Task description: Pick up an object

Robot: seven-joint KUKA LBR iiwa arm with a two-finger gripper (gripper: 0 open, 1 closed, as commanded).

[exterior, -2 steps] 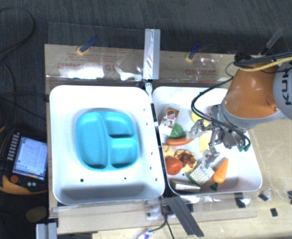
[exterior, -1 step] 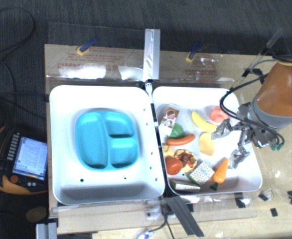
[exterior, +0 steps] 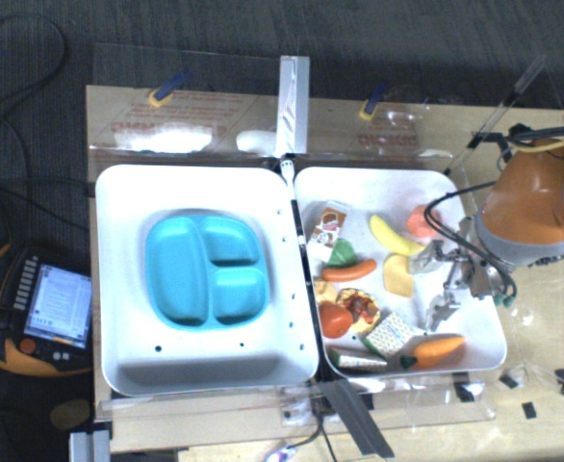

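Pincer [exterior: 443, 279] is seen low over the right bin [exterior: 474, 186], fingers spread, nothing held between them. Yellow block [exterior: 397, 275] lies just left of it, banana [exterior: 394, 234] above, carrot [exterior: 434, 350] below. Teal tray [exterior: 205, 268] sits in left bin [exterior: 118, 287]

Both white bins [exterior: 118, 354] look like glossy plastic, the blue tray [exterior: 205, 268] smooth plastic, the bench [exterior: 118, 114] seemingly matt wood.

You see gripper [exterior: 440, 282] low over right bin [exterior: 474, 186], near its right edge, nothing visibly between fingers. Banana [exterior: 394, 236], carrot [exterior: 438, 349], sausage [exterior: 348, 270] in same bin. Blue tray [exterior: 208, 268] centred in left bin [exterior: 128, 354].
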